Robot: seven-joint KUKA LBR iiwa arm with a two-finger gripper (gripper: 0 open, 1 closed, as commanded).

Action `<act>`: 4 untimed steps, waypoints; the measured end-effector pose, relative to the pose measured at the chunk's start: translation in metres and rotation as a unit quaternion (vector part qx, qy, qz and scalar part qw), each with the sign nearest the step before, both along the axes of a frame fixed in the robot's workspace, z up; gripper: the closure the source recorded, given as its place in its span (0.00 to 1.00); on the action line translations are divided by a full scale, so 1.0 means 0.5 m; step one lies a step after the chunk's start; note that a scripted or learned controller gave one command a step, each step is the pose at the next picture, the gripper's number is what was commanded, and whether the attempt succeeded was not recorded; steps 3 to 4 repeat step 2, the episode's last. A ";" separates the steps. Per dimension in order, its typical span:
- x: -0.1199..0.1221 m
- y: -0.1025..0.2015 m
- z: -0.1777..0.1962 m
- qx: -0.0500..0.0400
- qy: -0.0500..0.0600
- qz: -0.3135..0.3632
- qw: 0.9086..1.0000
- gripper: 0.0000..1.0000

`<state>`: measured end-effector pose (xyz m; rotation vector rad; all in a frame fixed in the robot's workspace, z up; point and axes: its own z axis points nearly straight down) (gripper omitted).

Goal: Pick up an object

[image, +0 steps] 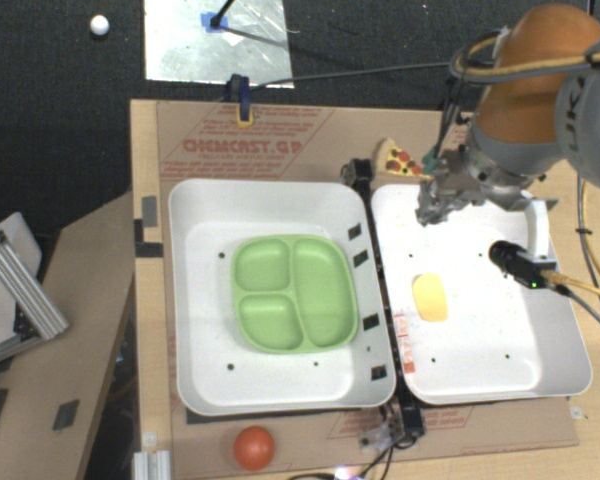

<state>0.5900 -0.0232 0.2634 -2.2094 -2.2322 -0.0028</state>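
Observation:
A small yellow object (429, 296) lies on the floor of the right bin (480, 368), towards its left side. My gripper (432, 211) hangs over the bin's far left corner, well above and behind the yellow object, with nothing visibly between its fingers. A green divided plate (293, 292) rests in the middle of the left bin (200, 268). A toy pizza slice (397, 157) lies on the cardboard just beyond the right bin's far edge, close to the gripper.
An orange ball (253, 447) sits on the bench in front of the left bin. A blue clamp (240, 96) stands at the cardboard's far edge. A metal rail (20, 283) juts in at the left.

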 end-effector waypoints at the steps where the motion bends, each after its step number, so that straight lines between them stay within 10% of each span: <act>1: 0.002 0.118 -0.038 0.000 0.000 0.000 1.000 1.00; 2: 0.015 0.232 -0.056 0.000 0.000 0.000 1.000 1.00; 4: 0.015 0.232 -0.056 0.000 0.000 0.000 1.000 1.00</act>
